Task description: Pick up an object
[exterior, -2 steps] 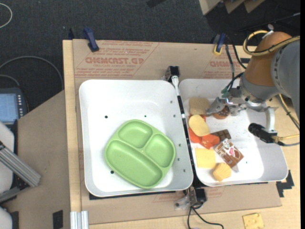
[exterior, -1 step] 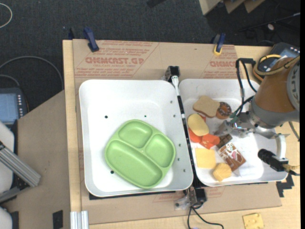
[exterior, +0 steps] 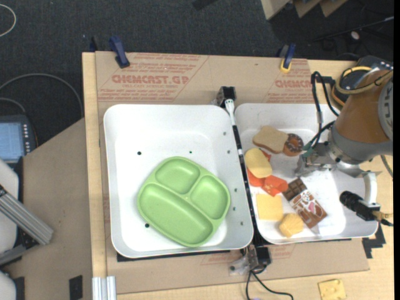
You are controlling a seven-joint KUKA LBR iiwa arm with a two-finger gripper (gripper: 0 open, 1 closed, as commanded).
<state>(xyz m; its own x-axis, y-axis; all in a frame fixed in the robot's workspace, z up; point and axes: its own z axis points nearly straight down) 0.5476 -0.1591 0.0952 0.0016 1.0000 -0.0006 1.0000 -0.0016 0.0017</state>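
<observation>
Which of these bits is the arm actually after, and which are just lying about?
Job: gripper; toy food in the right bin: bread slice, yellow pieces, snack packet.

Lying about: green plate in the left bin, clamps, cables.

I see the candidate items bunched in the right bin, right of the frame's middle. A tan bread-shaped slice (exterior: 270,139) lies uppermost, with a small brown round piece (exterior: 293,145) touching its right end. Below sit a pale yellow rounded piece (exterior: 258,162), an orange-red piece (exterior: 269,183), a yellow block (exterior: 270,207) and a smaller yellow chunk (exterior: 290,225). A dark brown wrapped bar (exterior: 305,204) lies slanted to their right.
</observation>
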